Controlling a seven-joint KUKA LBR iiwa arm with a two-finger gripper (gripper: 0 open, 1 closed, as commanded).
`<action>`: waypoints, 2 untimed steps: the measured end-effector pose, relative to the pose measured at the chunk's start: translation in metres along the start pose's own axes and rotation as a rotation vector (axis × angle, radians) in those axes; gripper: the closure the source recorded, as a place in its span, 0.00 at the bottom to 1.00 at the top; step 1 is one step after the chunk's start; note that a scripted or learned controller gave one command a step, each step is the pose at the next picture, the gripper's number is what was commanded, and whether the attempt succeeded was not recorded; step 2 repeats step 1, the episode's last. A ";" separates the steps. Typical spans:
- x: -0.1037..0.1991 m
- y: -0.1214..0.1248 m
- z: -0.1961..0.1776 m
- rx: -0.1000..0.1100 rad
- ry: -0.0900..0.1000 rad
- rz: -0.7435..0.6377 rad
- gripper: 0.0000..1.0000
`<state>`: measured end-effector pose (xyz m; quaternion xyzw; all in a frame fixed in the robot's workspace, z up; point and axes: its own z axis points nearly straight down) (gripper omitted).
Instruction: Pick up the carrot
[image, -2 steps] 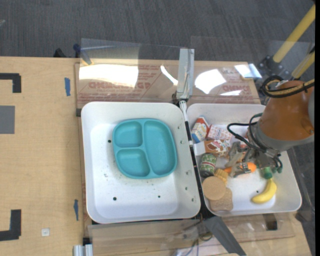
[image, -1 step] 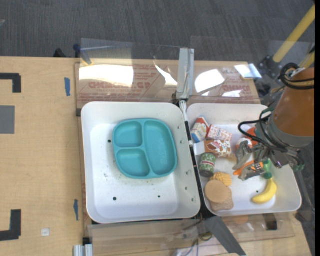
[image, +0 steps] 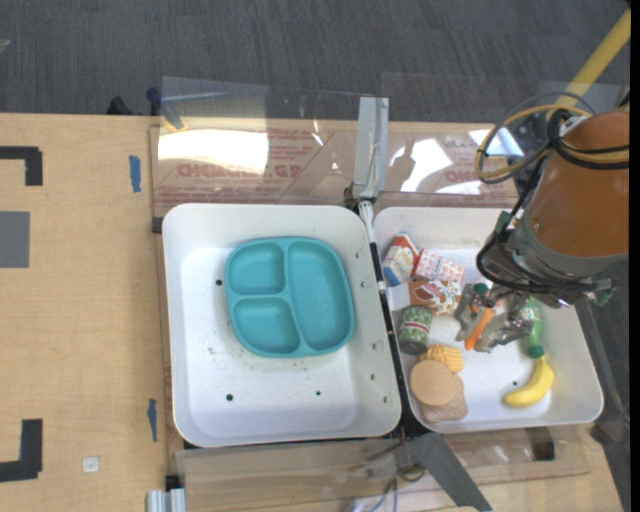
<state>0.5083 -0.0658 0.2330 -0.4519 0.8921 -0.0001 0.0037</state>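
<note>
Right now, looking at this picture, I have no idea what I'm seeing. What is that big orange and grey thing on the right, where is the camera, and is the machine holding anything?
The camera is fixed above a bench and looks down at a slant. The orange and grey shape is a robot arm reaching in from the right. At its end sits a gripper with two fingers, its hand.

On the bench are two shallow white trays. The left bin holds a teal divided plate. The right bin holds toy food: a banana, a small green can, a red and white carton, a round tan cookie and others.

The gripper is low over the right bin, and a small orange carrot shows between its fingers, so it appears to be gripping it. Whether the carrot is lifted off the bin, I cannot tell.
</note>
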 end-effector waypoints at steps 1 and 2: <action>0.053 -0.004 0.012 -0.009 0.003 -0.616 1.00; 0.053 -0.004 0.012 -0.009 0.003 -0.616 1.00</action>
